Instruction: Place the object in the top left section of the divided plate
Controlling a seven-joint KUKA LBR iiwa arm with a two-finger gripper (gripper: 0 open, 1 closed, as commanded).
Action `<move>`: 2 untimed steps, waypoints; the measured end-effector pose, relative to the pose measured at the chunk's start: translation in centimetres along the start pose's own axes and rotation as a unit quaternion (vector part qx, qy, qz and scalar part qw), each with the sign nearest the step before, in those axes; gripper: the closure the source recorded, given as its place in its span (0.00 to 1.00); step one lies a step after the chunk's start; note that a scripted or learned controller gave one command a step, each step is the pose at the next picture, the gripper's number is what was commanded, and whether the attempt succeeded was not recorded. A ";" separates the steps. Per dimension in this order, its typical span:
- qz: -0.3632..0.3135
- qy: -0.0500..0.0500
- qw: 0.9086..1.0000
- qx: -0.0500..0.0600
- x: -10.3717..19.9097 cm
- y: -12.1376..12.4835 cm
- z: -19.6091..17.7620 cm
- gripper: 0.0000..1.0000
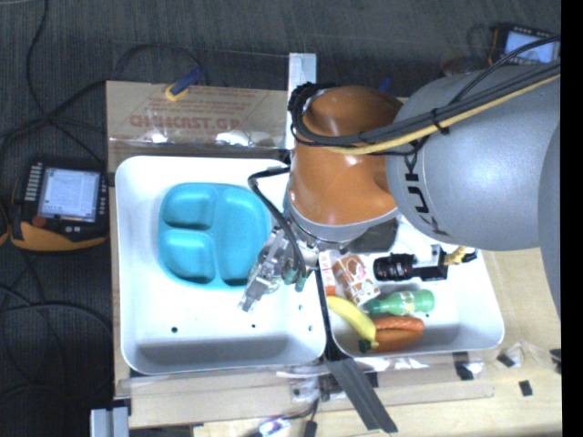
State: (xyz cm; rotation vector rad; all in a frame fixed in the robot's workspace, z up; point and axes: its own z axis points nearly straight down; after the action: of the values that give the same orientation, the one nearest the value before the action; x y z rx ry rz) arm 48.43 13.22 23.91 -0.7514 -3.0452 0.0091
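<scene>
Gripper [264, 279] sits over left bin [146, 335], just right of the blue divided plate [214, 232]. Jaw state unclear, can't tell.

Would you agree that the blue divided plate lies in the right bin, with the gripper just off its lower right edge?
Not quite: the camera view shows the blue divided plate in the left bin, not the right one. The rest stands: the gripper is just off the plate's lower right edge. The right bin holds the banana and other items.
</scene>
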 end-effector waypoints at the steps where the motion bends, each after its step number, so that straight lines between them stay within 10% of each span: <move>1: 0.054 -0.001 0.999 -0.001 -2.3 -3.4 -10.4 1.00; 2: -0.004 0.000 1.000 -0.001 -0.6 3.1 -5.1 1.00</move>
State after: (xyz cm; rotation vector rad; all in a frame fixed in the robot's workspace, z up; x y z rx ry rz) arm 50.47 15.74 28.95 -0.7389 -3.0477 0.0069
